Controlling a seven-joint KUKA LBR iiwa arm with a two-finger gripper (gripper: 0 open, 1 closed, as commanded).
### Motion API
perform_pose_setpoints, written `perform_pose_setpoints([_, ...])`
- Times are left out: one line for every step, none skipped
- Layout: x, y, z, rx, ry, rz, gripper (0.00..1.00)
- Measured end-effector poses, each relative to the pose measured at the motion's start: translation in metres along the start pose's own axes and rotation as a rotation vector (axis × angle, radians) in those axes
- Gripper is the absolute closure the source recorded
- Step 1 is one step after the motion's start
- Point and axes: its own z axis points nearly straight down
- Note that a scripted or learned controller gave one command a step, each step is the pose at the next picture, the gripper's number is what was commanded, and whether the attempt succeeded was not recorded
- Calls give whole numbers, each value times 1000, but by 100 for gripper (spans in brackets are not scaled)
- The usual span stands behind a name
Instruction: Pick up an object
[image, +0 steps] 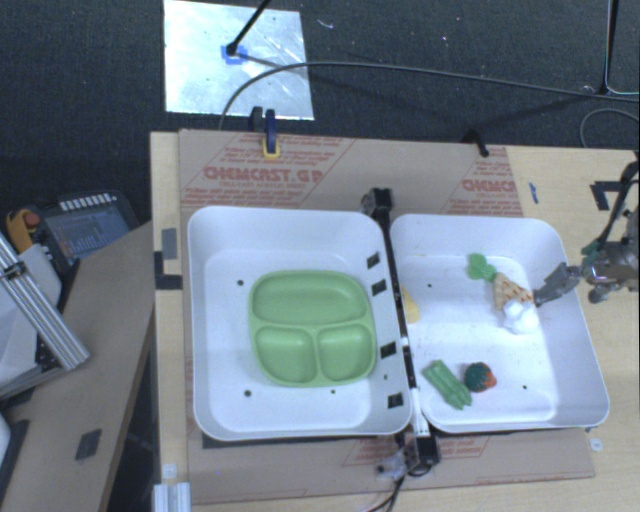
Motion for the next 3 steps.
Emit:
perform_pose_setpoints([-4,-5,44,3,1,3,0])
perform_pose_setpoints([2,-13,95,4,2,2,0])
perform_pose_setpoints([5,-14,158,4,2,2,0])
